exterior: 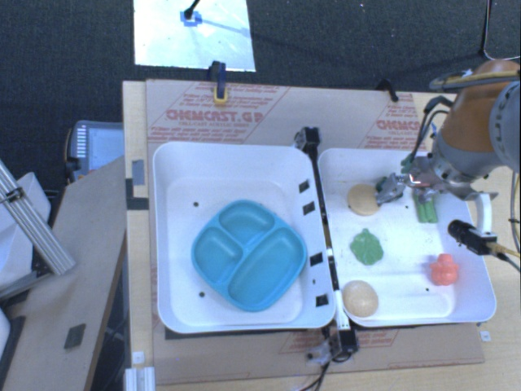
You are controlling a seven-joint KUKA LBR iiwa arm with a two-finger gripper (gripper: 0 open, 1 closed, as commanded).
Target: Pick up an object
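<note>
Gripper [389,191] low in right bin [480,300], just beside tan round piece [363,199]; finger state unclear. Green item [367,247] nearby.

The arm [480,116] runs off the right edge, so its upper part is cut away. Its wrist covers the top of a green stick-shaped thing [426,211]. The gripper [391,190] is too blurred to read

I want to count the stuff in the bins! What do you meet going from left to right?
Blue plastic divided plate → round cream bun → green leafy toy vegetable → long green stick-shaped toy → orange-red lumpy toy.
</note>
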